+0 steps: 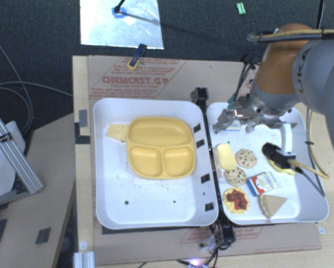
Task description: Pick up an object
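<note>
End effector (234, 121): over the far part of the right bin (315, 205); whether it is open or closed cannot be told.
Nearest object: yellow block (227, 156), lying flat by that bin's left wall, just beside a cookie (246, 158).
Handling: probably light, rigid and smooth; best taken across its narrow sides.
Further out: carton (262, 183), tan wedge (272, 205).
Left bin (108, 205): divided yellow tray (160, 148).

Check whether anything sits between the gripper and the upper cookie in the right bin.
Nothing visible does. The gripper is at the right bin's far left corner, and only bare bin floor lies between it and the upper cookie. A pale yellow block lies close beside that cookie, off the direct line.
</note>
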